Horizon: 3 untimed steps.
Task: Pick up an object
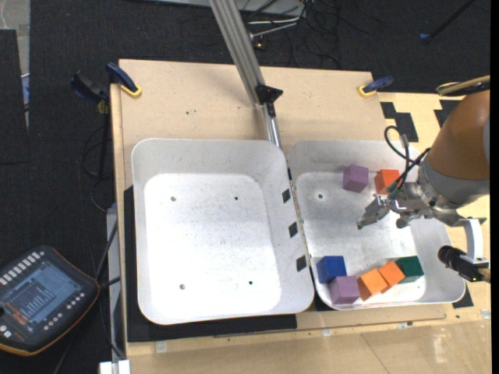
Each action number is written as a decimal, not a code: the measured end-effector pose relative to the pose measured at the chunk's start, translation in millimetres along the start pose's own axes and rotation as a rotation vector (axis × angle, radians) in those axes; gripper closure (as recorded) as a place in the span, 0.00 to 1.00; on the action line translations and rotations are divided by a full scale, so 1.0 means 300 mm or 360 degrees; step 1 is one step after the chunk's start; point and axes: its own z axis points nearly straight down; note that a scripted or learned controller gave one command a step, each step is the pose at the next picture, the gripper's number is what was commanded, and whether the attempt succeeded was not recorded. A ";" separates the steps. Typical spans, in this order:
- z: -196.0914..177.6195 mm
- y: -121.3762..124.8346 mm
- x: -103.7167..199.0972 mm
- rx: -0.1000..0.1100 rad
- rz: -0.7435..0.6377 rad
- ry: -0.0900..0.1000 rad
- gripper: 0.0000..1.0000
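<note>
My gripper point(384, 214) hangs over the middle of the right bin point(327, 209), its two fingers spread open with nothing between them. A purple cube point(355, 178) lies up and to the left of it. An orange cube point(385, 181) sits just above it, partly hidden by the wrist cables. Along the bin's near edge lie a blue cube point(331, 268), a second purple cube point(345, 289), two more orange cubes point(373, 281) point(392, 273) and a green cube point(410, 269).
The left bin point(207, 228) stands beside the right one on the wooden bench. A slanted metal pole point(242, 45) ends near the bins' far junction. A teach pendant point(39, 298) lies at the lower left, off the bench.
</note>
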 end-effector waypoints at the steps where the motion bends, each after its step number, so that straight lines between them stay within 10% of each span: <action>1: 0.180 -0.003 0.002 0.0001 -0.0001 0.0001 0.00; 2: 0.134 0.002 0.000 -0.0010 -0.0001 -0.0002 1.00; 3: -0.034 0.003 0.034 -0.0016 -0.0009 -0.0003 1.00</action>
